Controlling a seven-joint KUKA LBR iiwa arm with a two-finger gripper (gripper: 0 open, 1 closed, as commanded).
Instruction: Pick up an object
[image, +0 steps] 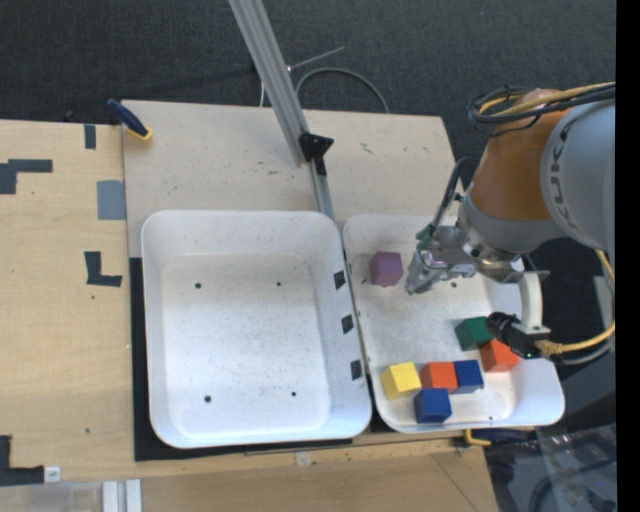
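**Purple block just left of the claw**

The purple block (386, 267) sits in the right bin (400, 330), up in its far-left part, close to the wall shared with the left bin (240, 330). The claw (428, 272) hangs just to the block's right, at about the same depth in the scene, with a thin strip of white floor between them. They look apart, not touching. Nothing is between the claw's tips as far as I can see, and from this slant I cannot tell whether it stands apart or together.

So the move turns on one thing: the block lies to the left of the claw, very near. A small shift left, then down, would put it over the block, I reckon.

The block looks close to a cube, so it has no real long axis to speak of. Its faces seem roughly square to the bin walls, perhaps turned a touch.

The other pieces are well away, along the near edge of the same bin: a yellow block (403, 378), an orange block (439, 375), two blue blocks (433, 404), with a green block (472, 332) and a red block (497, 355) to the right under the arm's wrist. The purple one is plainly the nearest candidate, and it stands alone, which should make it easier to grasp.
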